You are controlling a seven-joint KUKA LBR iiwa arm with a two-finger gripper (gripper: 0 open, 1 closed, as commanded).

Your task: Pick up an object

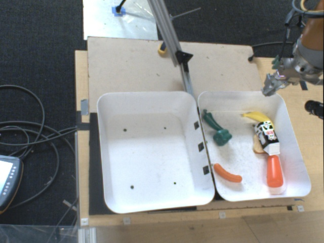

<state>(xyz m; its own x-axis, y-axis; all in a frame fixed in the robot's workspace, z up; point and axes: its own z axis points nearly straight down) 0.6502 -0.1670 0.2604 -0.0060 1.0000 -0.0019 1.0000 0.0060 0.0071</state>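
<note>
While the tool (270, 86) hangs at upper right, grip state unclear, four objects lie in the right bin (295, 135). One curved yellow banana (257, 117), one green toy (216, 129), one smooth orange carrot (227, 173), one orange-capped bottle (271, 158).

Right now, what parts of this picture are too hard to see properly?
- Gripper, camera view: small and blurry at the right bin's far corner; its fingers can't be read.
- Arm: cut off by the right edge.
- Tan piece: mostly hidden under the black-and-white object.
- Grey device: cut off by the left edge.
</note>
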